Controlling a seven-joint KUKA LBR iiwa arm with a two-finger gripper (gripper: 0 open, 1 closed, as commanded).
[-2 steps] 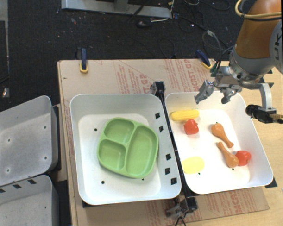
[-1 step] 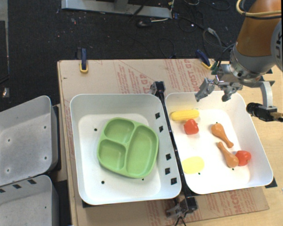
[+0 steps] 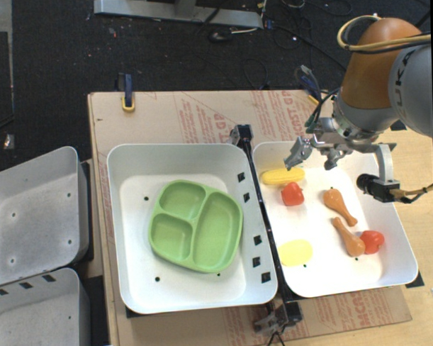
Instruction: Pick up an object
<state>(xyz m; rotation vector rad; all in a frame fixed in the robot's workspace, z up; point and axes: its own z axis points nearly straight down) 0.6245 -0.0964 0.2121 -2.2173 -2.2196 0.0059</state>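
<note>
Arm: you are looking down on the grey arm [image 3: 383,63] reaching in from the right, with its gripper [image 3: 316,152] hanging over the far end of the right bin [image 3: 401,269].
Pincer: its two dark fingers are standing spread, one over the yellow corn-shaped piece [image 3: 282,176], the other further right, and nothing is sitting between them.
Objects to pick: all are lying in the right bin. The corn-shaped piece is at the far left, a red piece [image 3: 292,194] is just beside it, two orange drumstick-like pieces [image 3: 339,205] are in the middle, a second red piece [image 3: 373,240] is touching the nearer drumstick, and a flat yellow piece [image 3: 296,252] is near the front.
Left bin: it [image 3: 131,278] is holding a green divided plate [image 3: 196,225].
Progress: you are judging the pick as not yet made; descent, closing and lift are all remaining.
Hard to tell: how high the fingertips are hovering above the corn-shaped piece, and the wrist is blurring into the arm's bulk.
</note>
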